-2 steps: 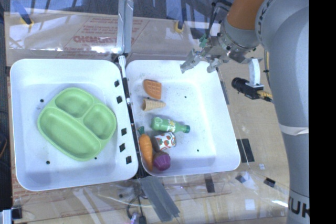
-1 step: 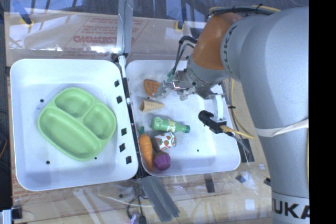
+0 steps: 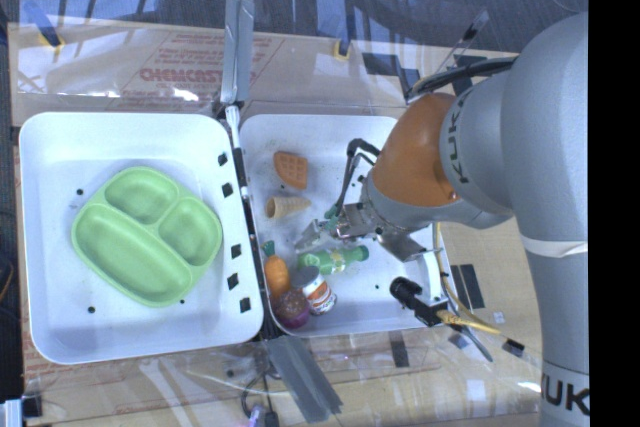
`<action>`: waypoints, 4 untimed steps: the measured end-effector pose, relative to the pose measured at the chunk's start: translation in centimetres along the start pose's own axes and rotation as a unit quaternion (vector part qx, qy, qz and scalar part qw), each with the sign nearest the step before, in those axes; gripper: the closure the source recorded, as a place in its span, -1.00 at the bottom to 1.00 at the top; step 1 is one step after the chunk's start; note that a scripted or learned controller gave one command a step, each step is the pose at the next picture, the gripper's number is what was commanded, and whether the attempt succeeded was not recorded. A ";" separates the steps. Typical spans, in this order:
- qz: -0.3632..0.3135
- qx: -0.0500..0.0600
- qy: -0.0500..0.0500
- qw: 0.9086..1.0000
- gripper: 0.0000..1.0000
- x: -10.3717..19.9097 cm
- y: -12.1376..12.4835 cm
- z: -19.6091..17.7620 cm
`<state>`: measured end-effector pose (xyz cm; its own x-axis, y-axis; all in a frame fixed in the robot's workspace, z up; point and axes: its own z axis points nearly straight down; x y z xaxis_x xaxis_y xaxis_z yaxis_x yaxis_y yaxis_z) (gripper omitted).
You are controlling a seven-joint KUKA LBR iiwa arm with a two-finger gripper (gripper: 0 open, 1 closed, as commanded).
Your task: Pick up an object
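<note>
"kuka" on arm, bench sheet perhaps "chemcast"

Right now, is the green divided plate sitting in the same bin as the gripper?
No. The green divided plate lies in the left bin, while the gripper is over the right bin.

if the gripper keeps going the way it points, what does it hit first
Probably the green bottle lying just below the gripper in the right bin; depth is unclear from this slanted view, so it could meet the bin floor beside it.

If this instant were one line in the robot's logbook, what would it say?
arm: over right bin | gripper: low among toy foods, by green bottle | grasp: unconfirmed | left bin: green divided plate
</note>
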<state>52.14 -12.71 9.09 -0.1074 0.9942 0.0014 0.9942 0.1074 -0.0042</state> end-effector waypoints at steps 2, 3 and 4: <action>-0.245 -0.003 -0.002 0.970 -1.00 1.6 10.8 -0.3; -0.247 -0.002 -0.002 0.969 1.00 1.6 10.9 -1.3; -0.106 0.007 0.004 0.994 1.00 -0.2 13.0 -0.9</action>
<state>65.13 -11.47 9.89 -0.3142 0.9493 0.0112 0.9492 0.3143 -0.0162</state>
